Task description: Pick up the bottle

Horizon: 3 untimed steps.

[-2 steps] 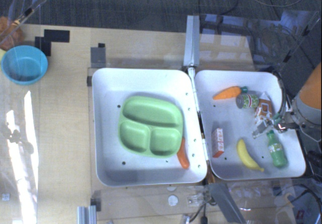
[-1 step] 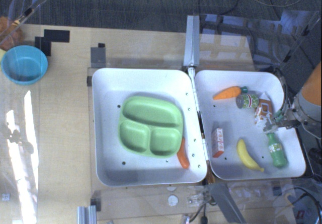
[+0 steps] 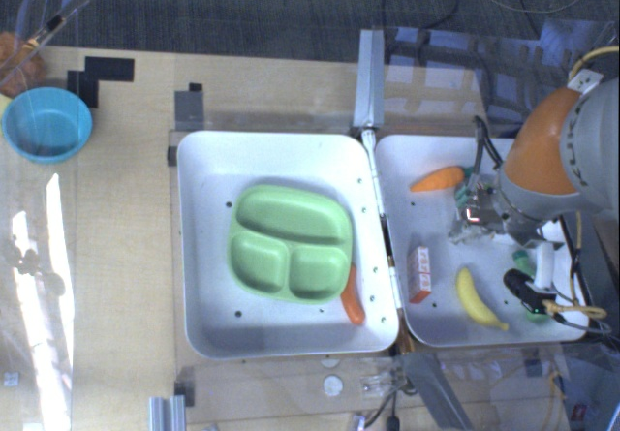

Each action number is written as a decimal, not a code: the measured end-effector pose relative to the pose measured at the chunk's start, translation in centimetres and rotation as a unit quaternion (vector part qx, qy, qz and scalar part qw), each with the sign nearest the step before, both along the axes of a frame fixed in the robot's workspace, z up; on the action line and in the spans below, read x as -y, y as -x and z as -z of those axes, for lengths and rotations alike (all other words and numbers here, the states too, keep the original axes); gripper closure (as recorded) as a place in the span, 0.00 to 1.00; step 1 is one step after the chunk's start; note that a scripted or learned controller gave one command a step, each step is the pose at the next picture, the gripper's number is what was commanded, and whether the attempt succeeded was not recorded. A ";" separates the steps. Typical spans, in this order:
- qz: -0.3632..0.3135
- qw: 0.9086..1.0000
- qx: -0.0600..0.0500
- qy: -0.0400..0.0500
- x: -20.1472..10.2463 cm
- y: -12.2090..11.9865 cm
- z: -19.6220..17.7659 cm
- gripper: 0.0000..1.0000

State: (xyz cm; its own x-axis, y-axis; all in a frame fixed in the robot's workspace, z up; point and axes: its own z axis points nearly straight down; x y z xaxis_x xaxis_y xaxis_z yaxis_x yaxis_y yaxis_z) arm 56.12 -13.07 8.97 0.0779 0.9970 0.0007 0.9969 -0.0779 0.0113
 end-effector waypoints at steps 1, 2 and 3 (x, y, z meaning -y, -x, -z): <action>0.118 0.993 -0.003 -0.001 -6.6 1.2 -9.6 1.00; 0.235 0.972 -0.005 -0.002 -19.8 1.9 -9.5 1.00; 0.285 0.959 -0.002 -0.003 -10.5 3.1 -27.0 1.00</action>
State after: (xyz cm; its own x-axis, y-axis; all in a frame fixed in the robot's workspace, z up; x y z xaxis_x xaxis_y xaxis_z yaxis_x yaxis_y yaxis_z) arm 53.03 -2.60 35.97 0.6098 0.7926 0.0039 0.7925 -0.6098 0.0055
